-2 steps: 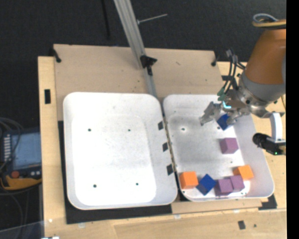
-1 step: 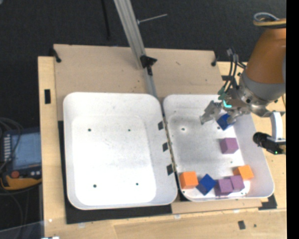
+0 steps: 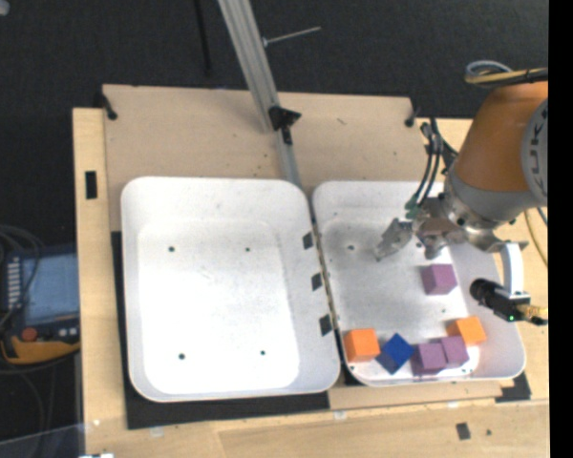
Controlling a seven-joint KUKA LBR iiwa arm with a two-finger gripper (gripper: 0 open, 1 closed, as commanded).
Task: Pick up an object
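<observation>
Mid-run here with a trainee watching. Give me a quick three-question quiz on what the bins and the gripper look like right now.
1. True or false: every block lies in the right bin.
2. Which block lies closest to the gripper? A) blue block B) lone purple block C) orange block by the divider
3. How many purple blocks are there?

Key: 1 true. 2 B. 3 three: the lone one, plus a touching pair at the near edge.

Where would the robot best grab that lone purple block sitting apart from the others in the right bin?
Probably from straight above, closing on two opposite flat sides of the purple block. It is a small cube lying flat on the floor of the right bin, with bare floor all round it, so fingers could drop down either side. The tool hangs just up and left of it.
</observation>
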